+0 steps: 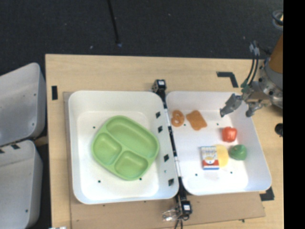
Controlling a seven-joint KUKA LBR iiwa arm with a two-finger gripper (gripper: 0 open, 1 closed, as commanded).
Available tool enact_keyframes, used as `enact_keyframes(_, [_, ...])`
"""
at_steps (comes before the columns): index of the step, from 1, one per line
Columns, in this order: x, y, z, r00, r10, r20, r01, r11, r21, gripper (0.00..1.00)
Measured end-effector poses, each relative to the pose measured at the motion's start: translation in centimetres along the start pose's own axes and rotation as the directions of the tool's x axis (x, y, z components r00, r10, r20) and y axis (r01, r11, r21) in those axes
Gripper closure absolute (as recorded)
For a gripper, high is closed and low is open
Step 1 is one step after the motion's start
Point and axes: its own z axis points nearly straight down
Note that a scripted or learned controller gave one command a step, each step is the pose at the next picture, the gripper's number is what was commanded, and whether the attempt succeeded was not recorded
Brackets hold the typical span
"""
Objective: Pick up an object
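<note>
The right bin (248, 175) holds several small items: an orange ring (177, 118), an orange-brown piece (196, 119), a red object (229, 134), a green object (238, 152), a yellow piece (222, 154) and a small printed box (209, 157). My gripper (240, 108) hangs over the bin's upper right part, above and slightly right of the red object. Its two dark fingers (228, 105) are spread apart with nothing between them.
The left bin (76, 185) holds a green divided tray (125, 147). A divider with black clips (167, 142) runs between the bins. The arm comes in from the right edge near the bench's upper right corner. White chairs (19, 109) stand to the left.
</note>
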Motion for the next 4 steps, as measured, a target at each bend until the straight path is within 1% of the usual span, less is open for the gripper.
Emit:
enact_keyframes(1, [0.0,0.2,-0.6,1.0,-0.002,0.002,0.002,1.0,-0.01,0.0])
enact_keyframes(2, [-1.1,0.2,5.0,1.0,0.0,0.003,0.0,1.0,-0.006,0.0])
enact_keyframes(3, [-1.3,-0.3,11.3,1.0,0.0,0.002,0.0,1.0,-0.004,0.0])
enact_keyframes(4, [-1.2,-0.9,15.7,1.0,0.0,0.003,0.0,1.0,-0.008,0.0])
